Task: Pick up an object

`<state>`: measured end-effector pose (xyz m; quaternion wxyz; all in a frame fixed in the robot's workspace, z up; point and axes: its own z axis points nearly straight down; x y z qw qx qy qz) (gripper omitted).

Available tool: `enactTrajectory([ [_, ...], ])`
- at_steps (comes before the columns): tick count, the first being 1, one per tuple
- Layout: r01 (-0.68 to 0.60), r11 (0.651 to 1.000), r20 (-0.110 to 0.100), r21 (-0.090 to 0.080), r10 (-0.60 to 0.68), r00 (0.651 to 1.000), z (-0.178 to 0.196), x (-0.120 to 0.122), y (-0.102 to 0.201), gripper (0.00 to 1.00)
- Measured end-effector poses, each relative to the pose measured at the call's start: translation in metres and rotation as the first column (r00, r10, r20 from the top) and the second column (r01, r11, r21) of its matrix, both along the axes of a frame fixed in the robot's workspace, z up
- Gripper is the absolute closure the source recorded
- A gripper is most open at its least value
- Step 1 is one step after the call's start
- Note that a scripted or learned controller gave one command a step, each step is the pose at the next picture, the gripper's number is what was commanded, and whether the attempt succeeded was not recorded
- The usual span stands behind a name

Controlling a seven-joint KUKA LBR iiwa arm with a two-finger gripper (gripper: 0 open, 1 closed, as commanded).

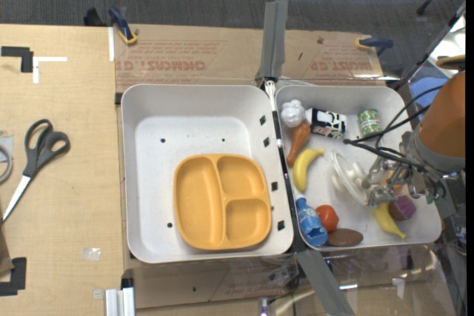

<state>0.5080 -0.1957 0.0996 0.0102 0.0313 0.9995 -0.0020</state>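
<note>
End effector (383, 187) low in the right bin (385, 90), near its right wall, beside a clear plastic item (348, 175); can't tell if open or shut. Small banana (388, 220) & purple object (403, 208) just below it. Yellow divided tray (222, 200) in left bin (148, 181).

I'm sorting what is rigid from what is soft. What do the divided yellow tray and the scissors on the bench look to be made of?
The yellow tray looks like moulded plastic: uniform colour, rounded compartment walls, a soft semi-matte sheen. The scissors seem to have dark plastic handles and pale metal blades; the blades are too small to be sure. Both look rigid.
</note>
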Motion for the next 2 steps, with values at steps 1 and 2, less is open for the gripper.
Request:
enactTrajectory([
  [1, 0.022, 1.0, -0.015, 0.005, -0.022, 1.0, 0.165, 0.045, 0.097, 1.0],
  [2, 0.199, 0.98, -0.015, 0.004, -0.199, 0.98, 0.217, 0.085, 0.064, 1.0],
])
